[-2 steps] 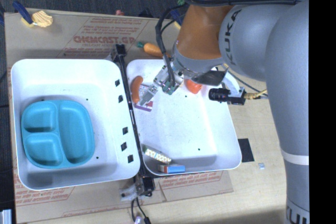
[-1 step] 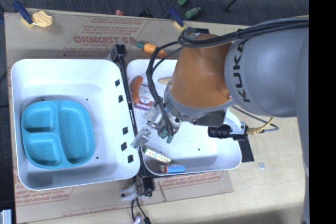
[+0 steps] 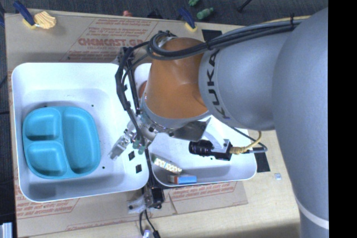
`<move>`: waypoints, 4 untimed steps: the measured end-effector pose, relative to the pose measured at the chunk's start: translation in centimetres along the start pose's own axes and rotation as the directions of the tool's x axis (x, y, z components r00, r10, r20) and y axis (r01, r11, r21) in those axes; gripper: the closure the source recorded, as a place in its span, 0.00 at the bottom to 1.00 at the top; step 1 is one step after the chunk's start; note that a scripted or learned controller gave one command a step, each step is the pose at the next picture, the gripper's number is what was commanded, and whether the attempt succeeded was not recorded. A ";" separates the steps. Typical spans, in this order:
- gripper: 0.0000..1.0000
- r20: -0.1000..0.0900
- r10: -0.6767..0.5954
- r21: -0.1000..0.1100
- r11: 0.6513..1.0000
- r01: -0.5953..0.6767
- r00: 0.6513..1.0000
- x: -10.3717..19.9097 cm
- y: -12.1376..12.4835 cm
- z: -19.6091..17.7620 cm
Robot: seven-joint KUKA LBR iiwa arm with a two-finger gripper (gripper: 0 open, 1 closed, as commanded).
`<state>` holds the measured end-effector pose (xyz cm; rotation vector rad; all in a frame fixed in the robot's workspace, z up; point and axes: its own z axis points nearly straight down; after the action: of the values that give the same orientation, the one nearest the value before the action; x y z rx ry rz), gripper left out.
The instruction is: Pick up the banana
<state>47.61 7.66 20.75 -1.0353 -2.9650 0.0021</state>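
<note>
Arm (image 3: 251, 81) nearest, blocking most of right bin (image 3: 242, 173). Gripper (image 3: 124, 145) low at right side of left bin (image 3: 33, 86), near 3-compartment blue tray (image 3: 58, 139); opening cannot tell, nothing seen held. Banana position cannot tell, probably under arm. Risk: closing on nothing, or clipping bin wall.

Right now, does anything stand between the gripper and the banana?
I cannot tell. The gripper hangs at the right edge of the left bin, and the arm hides most of the right bin, so where the banana lies is hidden. The blue plate lies in the left bin, apart from the gripper.
</note>
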 end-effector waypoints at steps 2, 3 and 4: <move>1.00 0.011 -0.139 0.011 0.990 0.139 0.990 1.6 2.5 9.6; 1.00 0.006 0.089 -0.003 0.996 -0.089 0.996 5.6 8.2 10.9; 1.00 0.011 -0.111 -0.007 0.994 0.111 0.994 -0.2 0.4 1.4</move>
<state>48.03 7.82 19.32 -0.8730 -3.0302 -0.0037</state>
